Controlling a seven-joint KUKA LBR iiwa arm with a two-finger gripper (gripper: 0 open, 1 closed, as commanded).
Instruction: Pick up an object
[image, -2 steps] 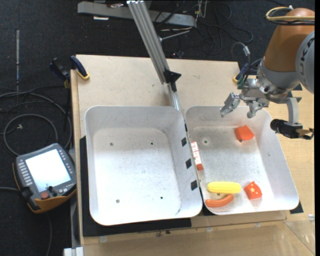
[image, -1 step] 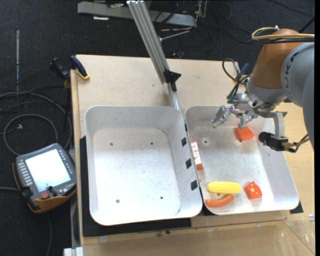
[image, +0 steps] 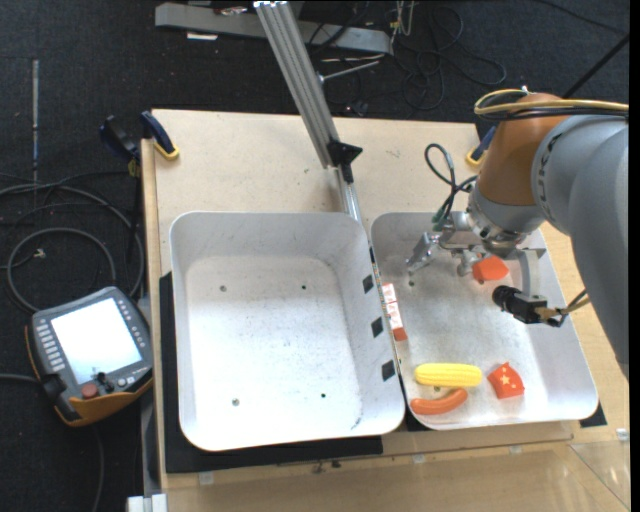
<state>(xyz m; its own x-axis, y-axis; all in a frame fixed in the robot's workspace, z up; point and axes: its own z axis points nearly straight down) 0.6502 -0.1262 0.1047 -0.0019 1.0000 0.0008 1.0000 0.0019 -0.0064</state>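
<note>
My gripper (image: 440, 258) hangs over the far part of the right bin (image: 560, 345), its two grey fingers (image: 417, 256) spread open with nothing between them. A small orange block (image: 490, 268) lies just right of the fingers, partly tucked under the wrist. Near the bin's front edge lie a yellow corn-like piece (image: 448, 375), an orange sausage-shaped piece (image: 440, 402) just in front of it, and a red block (image: 507, 381) to their right.
The left bin (image: 200, 250) stands beside the right one. A red-and-white strip (image: 392, 310) lies along the shared rim. A slanted metal pole (image: 300, 85) rises from the back of the bench. A teach pendant (image: 88, 350) sits on the floor at the left.
</note>
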